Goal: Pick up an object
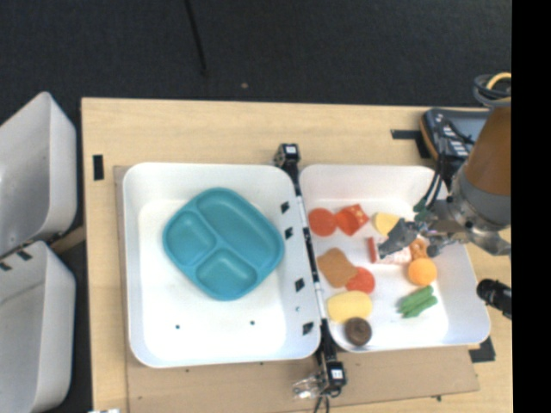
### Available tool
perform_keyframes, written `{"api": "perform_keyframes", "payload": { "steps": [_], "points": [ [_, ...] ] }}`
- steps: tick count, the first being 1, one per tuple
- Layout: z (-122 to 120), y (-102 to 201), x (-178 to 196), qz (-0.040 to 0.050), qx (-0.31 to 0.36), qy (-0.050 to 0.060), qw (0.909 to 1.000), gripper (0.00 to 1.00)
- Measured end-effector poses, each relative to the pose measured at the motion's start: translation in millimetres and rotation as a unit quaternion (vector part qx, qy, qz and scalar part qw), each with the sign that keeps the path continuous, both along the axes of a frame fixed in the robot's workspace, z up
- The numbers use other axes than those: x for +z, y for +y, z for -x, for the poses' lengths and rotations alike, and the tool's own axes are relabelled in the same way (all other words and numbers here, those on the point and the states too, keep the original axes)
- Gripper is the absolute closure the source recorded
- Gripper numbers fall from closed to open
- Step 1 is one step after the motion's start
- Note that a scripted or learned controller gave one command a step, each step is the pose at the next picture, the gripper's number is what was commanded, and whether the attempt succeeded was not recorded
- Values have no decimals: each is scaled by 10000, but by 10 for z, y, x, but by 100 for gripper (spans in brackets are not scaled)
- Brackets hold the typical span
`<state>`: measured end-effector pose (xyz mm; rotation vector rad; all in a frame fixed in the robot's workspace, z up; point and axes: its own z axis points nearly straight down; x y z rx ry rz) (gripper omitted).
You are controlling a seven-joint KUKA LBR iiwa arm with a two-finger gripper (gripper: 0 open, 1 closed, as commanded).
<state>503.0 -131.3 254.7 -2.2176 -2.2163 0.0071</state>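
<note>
2 bins (133, 231) — 1 teal tray (223, 242).

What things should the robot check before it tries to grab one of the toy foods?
1. Gripper is over the right bin, where the toy foods lie: ok.
2. A thing is between its fingers already: cannot tell, that part is too small and dark.
3. A target lies close: ok, the yellow wedge and the orange ball are right beside the gripper.
4. Room around the target: not ok, the foods lie crowded; the yellow piece touches the brown round one.
5. Teal divided plate in the left bin lies out of the arm's way: ok.
</note>
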Motion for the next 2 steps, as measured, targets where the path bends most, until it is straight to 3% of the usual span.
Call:
{"api": "perform_keyframes", "payload": {
  "steps": [1,2],
  "points": [
    [-17,1,32,8,12,-37,10000,0],
    [4,14,-603,5,1,-6,10000,0]
  ]
}}
